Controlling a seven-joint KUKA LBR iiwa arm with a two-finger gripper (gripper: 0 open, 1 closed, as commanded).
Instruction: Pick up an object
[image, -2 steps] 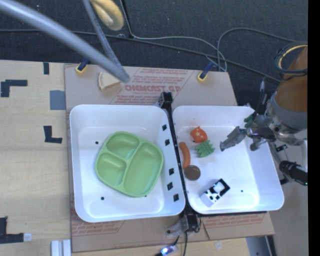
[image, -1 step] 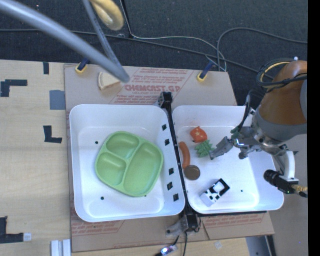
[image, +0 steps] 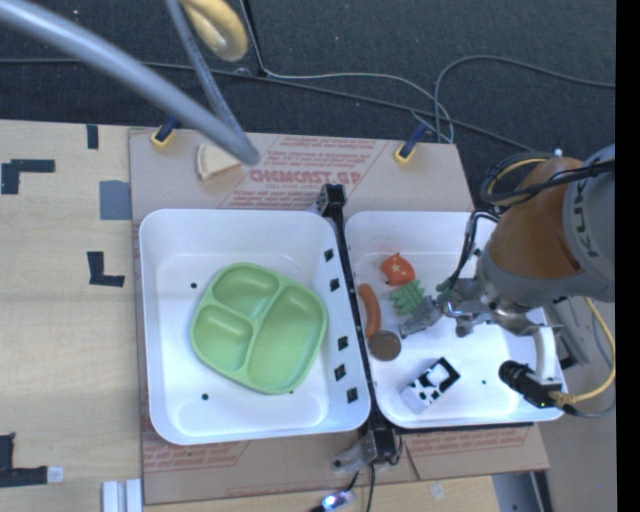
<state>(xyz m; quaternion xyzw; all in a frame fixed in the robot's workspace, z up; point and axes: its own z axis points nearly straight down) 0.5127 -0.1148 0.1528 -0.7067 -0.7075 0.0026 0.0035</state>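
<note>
Reaching into the right bin (image: 455, 412), the tool (image: 425, 315) is hanging over a green leafy toy (image: 407, 296); its opening is hard to tell. A sausage (image: 370, 308) is lying beside.

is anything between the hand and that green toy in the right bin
Nothing visible. The hand sits right against the green toy in the right bin, with no object between them. The sausage lies to its left and the brown disc just below it.
</note>
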